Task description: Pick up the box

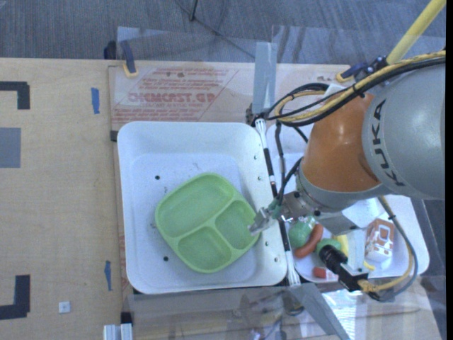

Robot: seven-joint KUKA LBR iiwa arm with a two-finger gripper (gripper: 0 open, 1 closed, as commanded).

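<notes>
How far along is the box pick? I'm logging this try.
Done: nothing visible; the box lies in the right bin among the toy food. In hand: the gripper is over the green tray in the left bin, away from the box, with nothing seen between its fingers. Left: reaching, gripping and lifting the box.

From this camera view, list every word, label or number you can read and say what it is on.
"KUKA": dark letters on the grey arm, cut by the frame's edge.
Red print on the cardboard sheet behind the left bin: too blurred to read.
Orange and white box in the right bin: printing too small to read.
</notes>
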